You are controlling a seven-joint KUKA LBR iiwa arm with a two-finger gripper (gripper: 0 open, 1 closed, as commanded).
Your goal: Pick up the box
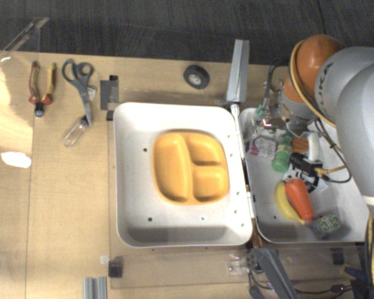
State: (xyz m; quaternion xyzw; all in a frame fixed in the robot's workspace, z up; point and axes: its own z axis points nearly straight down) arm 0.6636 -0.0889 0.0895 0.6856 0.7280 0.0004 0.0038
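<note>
Gripper (269,122) low over far-left corner of right bin (262,226); grip state cannot tell. Box (263,147) just beside green bottle (281,159). Advise centring on box, clear of bottle.

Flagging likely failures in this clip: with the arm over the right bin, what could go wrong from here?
1. The right bin is crowded: a green bottle, a carrot and a banana lie close together, so the gripper may close on the wrong item.
2. The arm hides part of that bin, so the box may be hard to locate.
</note>
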